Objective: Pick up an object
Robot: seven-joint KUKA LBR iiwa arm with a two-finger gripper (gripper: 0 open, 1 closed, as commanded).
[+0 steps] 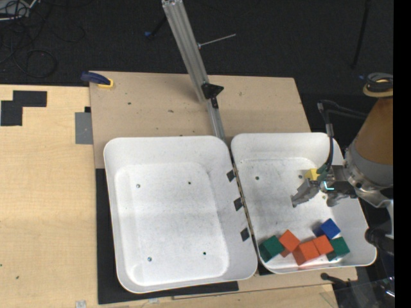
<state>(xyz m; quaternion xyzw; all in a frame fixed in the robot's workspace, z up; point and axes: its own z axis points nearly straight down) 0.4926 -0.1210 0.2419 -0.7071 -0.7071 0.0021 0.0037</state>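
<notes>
Several small blocks lie bunched in the near corner of the right bin (pixel 273 141): a green block (pixel 271 246), an orange block (pixel 289 240), a larger orange block (pixel 309 250), a blue block (pixel 329 228) and another green block (pixel 339 247). My gripper (pixel 317 197) hangs over the right bin's middle right, above and behind that cluster. Its two fingers are spread open with nothing between them. A small yellow piece (pixel 313 172) shows just behind the gripper; I cannot tell whether it is a block or part of the hand.
The left bin (pixel 168 141) lies beside the right one, with black clips (pixel 238 203) along the shared wall. An aluminium rail (pixel 190 51) slants up from between the bins. A blue and yellow clamp (pixel 97 79) sits at the bench's far left corner.
</notes>
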